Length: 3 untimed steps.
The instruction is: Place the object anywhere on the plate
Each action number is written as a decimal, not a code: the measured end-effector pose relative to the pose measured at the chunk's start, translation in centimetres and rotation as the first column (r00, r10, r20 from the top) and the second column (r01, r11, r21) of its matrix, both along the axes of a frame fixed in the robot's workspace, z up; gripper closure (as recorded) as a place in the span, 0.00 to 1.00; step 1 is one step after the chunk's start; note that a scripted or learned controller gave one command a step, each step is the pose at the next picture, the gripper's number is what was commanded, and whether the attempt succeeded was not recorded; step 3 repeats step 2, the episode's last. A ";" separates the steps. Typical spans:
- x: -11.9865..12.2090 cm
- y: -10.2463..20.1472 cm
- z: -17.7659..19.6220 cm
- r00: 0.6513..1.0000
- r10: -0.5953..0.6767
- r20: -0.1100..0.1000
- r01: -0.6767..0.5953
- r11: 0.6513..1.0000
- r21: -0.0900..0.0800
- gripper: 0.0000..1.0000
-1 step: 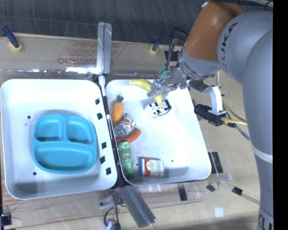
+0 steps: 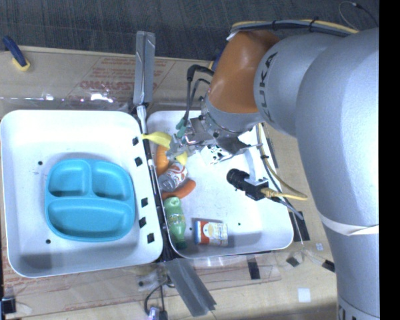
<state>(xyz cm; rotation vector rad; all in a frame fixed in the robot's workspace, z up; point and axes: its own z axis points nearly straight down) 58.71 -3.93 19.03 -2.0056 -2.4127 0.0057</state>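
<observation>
In the left bin [image 2: 13, 132], seen from the overhead camera, lies one plate [image 2: 90, 200]. It is light blue with rounded corners and is split into three compartments, two smaller ones on the far side and one long one on the near side. It sits flat, a little left of the bin's middle, and nothing rests on it.

The right bin [image 2: 220, 205] holds six loose things, all gathered along its left wall and near edge. There is one yellow banana [image 2: 157, 139], curved, at the far end against the wall. Just beside it on the near side is one orange piece [image 2: 161, 160]. Next comes one crumpled silver and red can [image 2: 174, 176], touching one orange-red sausage-shaped piece [image 2: 181, 189]. Nearer still, one green bottle [image 2: 175, 220] lies along the wall. One tin with a red and yellow label [image 2: 211, 232] lies on its side next to the bottle, close to the near rim.

The grey arm [image 2: 307, 79] reaches in from the right, its orange band above the right bin's far end. The tool [image 2: 182, 141] hangs just beside the banana and the orange piece. Whether it is wide or narrow, or grips anything, cannot be told from this angle.

Both bins stand side by side on the brown desk [image 2: 73, 72].
</observation>
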 end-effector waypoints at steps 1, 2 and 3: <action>-3.2 6.0 0.1 0.991 0.132 0.001 -0.132 0.991 0.001 1.00; -3.2 6.0 0.1 0.991 0.131 0.001 -0.131 0.991 0.000 0.00; -3.2 6.0 0.1 0.991 0.131 0.001 -0.131 0.991 0.000 0.00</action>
